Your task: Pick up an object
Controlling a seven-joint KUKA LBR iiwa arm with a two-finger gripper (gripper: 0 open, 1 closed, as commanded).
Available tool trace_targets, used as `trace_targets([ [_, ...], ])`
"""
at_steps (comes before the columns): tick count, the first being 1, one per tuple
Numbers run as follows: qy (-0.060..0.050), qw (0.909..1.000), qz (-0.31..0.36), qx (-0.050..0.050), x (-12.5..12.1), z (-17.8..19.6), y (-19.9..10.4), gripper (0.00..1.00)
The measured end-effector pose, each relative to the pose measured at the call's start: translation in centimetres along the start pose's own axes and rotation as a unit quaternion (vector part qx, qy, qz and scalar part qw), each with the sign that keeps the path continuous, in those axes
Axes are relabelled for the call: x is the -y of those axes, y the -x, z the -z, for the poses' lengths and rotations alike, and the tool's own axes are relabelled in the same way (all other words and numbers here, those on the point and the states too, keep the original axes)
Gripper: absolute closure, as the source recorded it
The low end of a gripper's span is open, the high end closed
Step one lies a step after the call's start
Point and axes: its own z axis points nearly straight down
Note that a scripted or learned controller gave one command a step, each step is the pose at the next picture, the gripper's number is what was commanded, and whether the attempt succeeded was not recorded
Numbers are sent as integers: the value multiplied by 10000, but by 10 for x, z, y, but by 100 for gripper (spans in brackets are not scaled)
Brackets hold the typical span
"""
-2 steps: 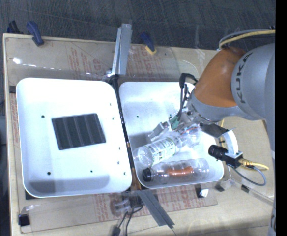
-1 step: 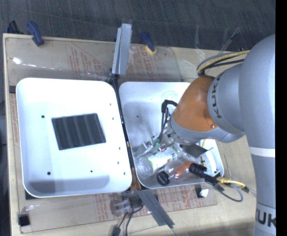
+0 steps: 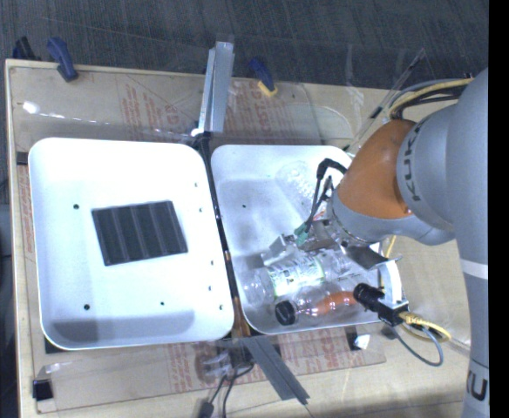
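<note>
On your left, bin 1 (image 3: 54, 233) carries just a dark ribbed mat (image 3: 139, 232) lying flat near its middle, so nothing there suits a pick. Bin 2 (image 3: 237, 181) holds the clutter, heaped toward its near edge. The likeliest target is the clear bottle (image 3: 311, 296), on its side, long axis running left-right, black cap toward the left. The gripper (image 3: 324, 238) sits low, just above it; its state can't be judged.
</note>
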Motion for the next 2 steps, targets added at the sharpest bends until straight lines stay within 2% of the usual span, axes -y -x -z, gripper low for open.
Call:
trace_targets([
  [1, -16, 10000, 87, -13, -22, 2, 45, 0],
  [2, -1, 9974, 727, -9, 4, -37, -33, 0],
])
